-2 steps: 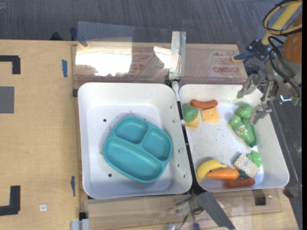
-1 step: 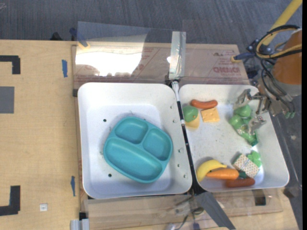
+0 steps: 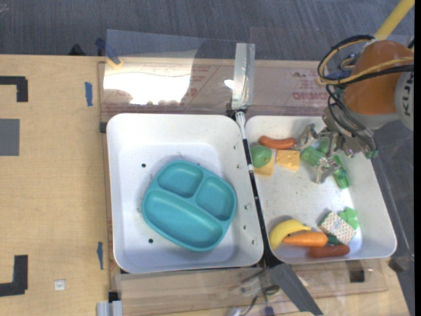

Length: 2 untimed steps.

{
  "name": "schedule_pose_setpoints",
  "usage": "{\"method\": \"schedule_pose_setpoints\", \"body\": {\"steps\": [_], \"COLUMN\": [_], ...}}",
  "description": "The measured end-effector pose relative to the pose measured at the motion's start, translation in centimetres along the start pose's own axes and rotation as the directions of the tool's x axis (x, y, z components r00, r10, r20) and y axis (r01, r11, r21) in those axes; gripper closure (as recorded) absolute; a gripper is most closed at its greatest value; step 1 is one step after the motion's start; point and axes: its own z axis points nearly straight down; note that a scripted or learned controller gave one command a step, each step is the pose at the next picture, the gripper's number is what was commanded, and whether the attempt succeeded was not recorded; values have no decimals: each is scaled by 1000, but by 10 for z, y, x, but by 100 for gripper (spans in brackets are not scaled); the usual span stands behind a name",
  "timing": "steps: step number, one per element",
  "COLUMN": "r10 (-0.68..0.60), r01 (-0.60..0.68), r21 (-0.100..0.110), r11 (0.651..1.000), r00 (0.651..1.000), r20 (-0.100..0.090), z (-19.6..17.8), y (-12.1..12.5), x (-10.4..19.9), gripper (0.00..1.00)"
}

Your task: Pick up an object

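My gripper (image 3: 314, 155) hangs low over the back of the right bin (image 3: 381, 206), open, with its fingers (image 3: 308, 137) spread wide. A small green object (image 3: 312, 156) lies between them on the bin floor, and I cannot tell whether they touch it. Another green piece (image 3: 341, 178) sits just right of the near finger. Left of the gripper lie an orange-red carrot-like piece (image 3: 277, 142), a yellow cheese block (image 3: 287, 160) and a green round toy (image 3: 260, 155).
At the right bin's front lie a banana (image 3: 288, 228), an orange carrot (image 3: 306, 239), a red piece (image 3: 330, 249), a patterned white box (image 3: 336, 227) and a green bit (image 3: 349, 216). A teal divided plate (image 3: 191, 205) lies in the left bin (image 3: 125, 150).
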Motion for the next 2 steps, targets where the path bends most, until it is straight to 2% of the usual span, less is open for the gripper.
{"method": "schedule_pose_setpoints", "body": {"steps": [1,2], "r10": [1,-139], "r01": [-1,139], "r21": [7,1], "r11": [1000,990], "r00": [1000,990], "r20": [13,0], "z": [-15,-2], "y": [-1,53], "x": [-4,32], "gripper": [100,100]}}
